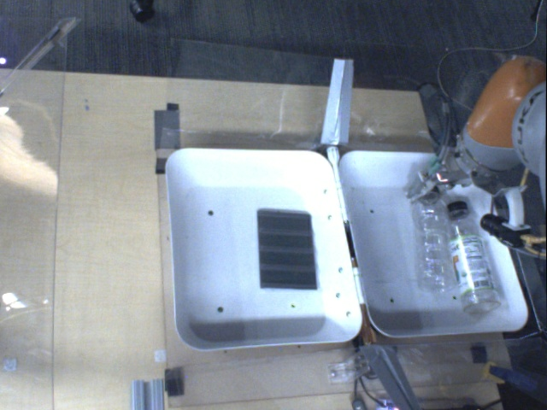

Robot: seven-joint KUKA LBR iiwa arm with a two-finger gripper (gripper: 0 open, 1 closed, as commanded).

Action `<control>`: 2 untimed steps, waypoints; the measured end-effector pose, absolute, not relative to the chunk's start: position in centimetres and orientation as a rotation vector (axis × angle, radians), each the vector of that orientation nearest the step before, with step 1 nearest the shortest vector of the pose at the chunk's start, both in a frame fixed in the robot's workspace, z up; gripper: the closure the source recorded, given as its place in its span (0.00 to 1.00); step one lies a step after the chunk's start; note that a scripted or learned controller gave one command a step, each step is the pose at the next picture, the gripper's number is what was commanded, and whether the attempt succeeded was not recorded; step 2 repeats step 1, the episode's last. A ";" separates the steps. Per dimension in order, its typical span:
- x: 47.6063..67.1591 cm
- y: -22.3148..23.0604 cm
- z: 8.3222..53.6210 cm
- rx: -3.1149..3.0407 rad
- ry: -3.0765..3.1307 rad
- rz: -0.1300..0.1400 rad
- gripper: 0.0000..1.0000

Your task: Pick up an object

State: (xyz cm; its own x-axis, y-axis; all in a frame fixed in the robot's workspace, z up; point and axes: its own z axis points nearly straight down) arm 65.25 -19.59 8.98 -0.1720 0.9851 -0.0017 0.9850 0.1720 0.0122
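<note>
Looking down on the bench (102, 254) from the fixed camera: two white bins side by side. Left bin (197, 229) holds a dark ribbed rectangular pad (287, 248), lying flat near its middle, long side running front to back. Right bin (376, 229) holds a clear plastic bottle (472, 267) with a label, lying on its side along the right half, black cap end toward the back; a second clear plastic item (432, 250) lies just beside it on the left, touching or nearly so. Arm (504, 114) reaches in from the right, orange band visible, wrist over the bin's back right corner. Gripper (438, 178) sits just above the bottle's cap end; open or closed, cannot tell, and nothing seen grasped
</note>
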 end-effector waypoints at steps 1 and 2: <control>67.0 -13.8 19.1 1.848 2.531 0.008 1.00; 67.0 -13.8 19.1 1.848 2.531 0.008 1.00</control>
